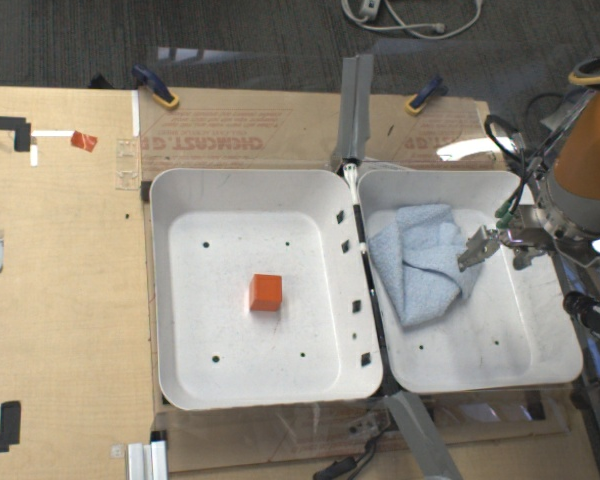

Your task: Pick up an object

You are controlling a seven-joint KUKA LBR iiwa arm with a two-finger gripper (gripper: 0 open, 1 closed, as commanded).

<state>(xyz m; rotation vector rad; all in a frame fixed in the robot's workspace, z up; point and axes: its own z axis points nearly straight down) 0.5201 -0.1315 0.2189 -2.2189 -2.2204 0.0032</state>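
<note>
**Mia:** Where is the claw now?

**Ben:** Over the right bin, just beside the blue cloth, on the side away from the middle wall. Its two fingers are spread apart, and nothing is between them.

**Mia:** So what should it grab?

**Ben:** I think the cloth. It is the closest thing. It lies bunched up against the wall between the bins. The orange block sits alone in the left bin, far from the cloth.

**Mia:** How does it grab the cloth well?

**Ben:** Go down on a thick fold, not the thin edge. Pinch deep, then lift straight up.

**Mia:** Is there room?

**Ben:** Yes. The floor past the cloth, toward the arm, is bare. But the middle wall is right behind the cloth, so don't push that way.
</note>
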